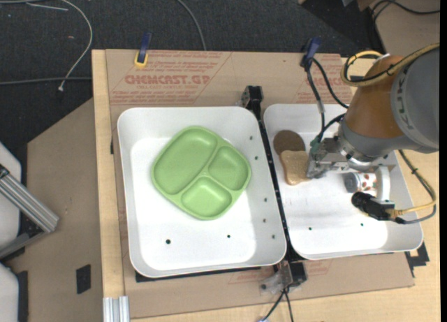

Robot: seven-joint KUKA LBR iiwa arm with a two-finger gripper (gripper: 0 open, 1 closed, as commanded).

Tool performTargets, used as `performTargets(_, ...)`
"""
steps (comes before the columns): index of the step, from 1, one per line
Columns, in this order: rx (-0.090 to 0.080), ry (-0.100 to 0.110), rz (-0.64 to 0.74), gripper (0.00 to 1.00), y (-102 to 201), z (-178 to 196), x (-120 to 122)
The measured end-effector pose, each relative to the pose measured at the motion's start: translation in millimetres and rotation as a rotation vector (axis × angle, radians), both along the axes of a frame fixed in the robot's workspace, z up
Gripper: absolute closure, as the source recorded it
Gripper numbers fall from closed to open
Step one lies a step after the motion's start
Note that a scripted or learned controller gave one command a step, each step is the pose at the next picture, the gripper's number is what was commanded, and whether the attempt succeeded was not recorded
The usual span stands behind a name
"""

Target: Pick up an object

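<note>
tan wooden brush [293, 160] in right bin [335, 240], touching left of claw [316, 163]; claw spread unclear, cannot tell.

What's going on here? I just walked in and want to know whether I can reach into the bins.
The grey arm with the orange band reaches in from the right over the right-hand bin. Its gripper is down beside a tan and brown object near that bin's left wall, apparently going for a pick; whether it has a grip is unclear. A green divided plate lies untouched in the left-hand bin.
</note>
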State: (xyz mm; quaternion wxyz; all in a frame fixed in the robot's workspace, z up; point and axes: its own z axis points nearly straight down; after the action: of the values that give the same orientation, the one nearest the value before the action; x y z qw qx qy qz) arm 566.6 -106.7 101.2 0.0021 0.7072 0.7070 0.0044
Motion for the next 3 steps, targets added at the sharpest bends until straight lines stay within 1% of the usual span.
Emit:
performTargets(1, -0.004, 0.005, 0.002, 1.00, 0.9, 44.0, 5.6)
performTargets(2, -0.004, 0.003, 0.003, 1.00, 10.6, 94.8, 10.9)
performTargets(3, -0.004, 0.005, 0.002, 1.00, 10.7, 118.9, 11.9)
